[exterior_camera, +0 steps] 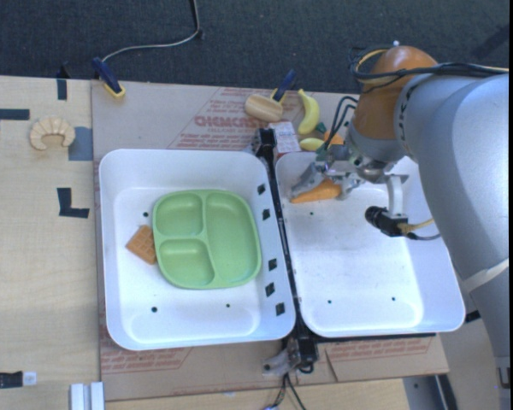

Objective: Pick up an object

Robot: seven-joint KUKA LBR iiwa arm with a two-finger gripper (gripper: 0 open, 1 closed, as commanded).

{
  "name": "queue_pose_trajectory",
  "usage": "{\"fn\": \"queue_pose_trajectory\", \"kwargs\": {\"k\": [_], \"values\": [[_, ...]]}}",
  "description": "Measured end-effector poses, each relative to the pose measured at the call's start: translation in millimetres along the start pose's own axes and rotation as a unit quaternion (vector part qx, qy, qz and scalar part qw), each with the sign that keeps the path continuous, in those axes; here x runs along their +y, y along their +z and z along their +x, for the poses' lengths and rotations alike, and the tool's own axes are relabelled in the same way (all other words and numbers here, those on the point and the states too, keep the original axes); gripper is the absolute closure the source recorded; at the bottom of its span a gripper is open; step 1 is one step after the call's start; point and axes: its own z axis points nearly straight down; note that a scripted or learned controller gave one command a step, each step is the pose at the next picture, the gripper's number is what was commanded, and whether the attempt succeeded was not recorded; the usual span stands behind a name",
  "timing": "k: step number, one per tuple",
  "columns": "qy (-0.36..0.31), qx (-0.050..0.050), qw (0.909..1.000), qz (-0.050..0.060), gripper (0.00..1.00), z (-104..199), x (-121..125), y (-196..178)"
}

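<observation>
Pincer [318,180] low in the right bin [368,280], over the orange wedge [316,194] at its back wall; whether it's clenched I cannot tell. I'd centre on the wedge, close squarely and lift straight, clear of the bananas [308,114] beyond. Green tray [207,237] sits left.

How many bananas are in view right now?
1. The banana lies on the cardboard just behind the right bin, beside the arm's wrist. More could be hidden under the arm.
</observation>
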Motion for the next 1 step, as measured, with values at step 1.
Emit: {"fn": "queue_pose_trajectory", "kwargs": {"k": [1], "values": [[-0.001, 0.000, 1.0000, 0.001, 0.00, -3.2, -0.8, 2.5]]}}
